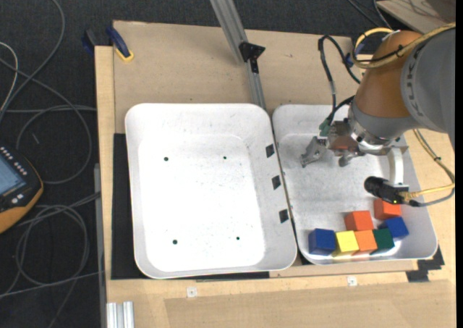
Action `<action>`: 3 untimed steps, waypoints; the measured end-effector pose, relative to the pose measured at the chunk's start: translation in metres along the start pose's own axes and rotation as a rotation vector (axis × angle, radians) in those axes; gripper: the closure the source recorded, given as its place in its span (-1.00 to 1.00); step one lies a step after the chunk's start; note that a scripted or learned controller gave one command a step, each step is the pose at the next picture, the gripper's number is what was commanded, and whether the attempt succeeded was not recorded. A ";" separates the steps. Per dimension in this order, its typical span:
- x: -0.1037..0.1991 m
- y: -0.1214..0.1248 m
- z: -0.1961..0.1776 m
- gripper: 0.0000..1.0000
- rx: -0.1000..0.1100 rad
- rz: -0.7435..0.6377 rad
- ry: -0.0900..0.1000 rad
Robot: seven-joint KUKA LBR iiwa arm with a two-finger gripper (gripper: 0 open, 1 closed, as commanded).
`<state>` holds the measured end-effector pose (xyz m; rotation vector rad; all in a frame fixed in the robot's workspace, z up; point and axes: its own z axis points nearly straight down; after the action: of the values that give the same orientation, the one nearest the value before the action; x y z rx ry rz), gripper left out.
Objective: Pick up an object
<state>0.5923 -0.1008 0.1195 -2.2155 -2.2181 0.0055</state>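
Coloured blocks [358, 236] cluster untouched at the right bin's [289, 174] near edge. The gripper [327, 154] hangs spread and empty mid-bin, well apart; picking remains entirely ahead.

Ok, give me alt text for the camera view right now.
The arm's hand hovers over the right bin, apart from the coloured blocks clustered in its near corner. The left bin sits alongside on the wooden bench.

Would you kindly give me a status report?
Gripper open over right white bin, holding nothing. Coloured blocks clustered at bin's near corner, untouched. Nothing in the way.
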 end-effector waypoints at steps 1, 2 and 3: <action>0.000 0.002 -0.015 1.00 -0.009 0.001 -0.001; -0.005 0.011 -0.075 1.00 -0.015 0.000 -0.003; -0.004 0.012 -0.101 1.00 -0.012 0.000 -0.003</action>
<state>0.6055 -0.1053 0.2201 -2.2228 -2.2258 -0.0052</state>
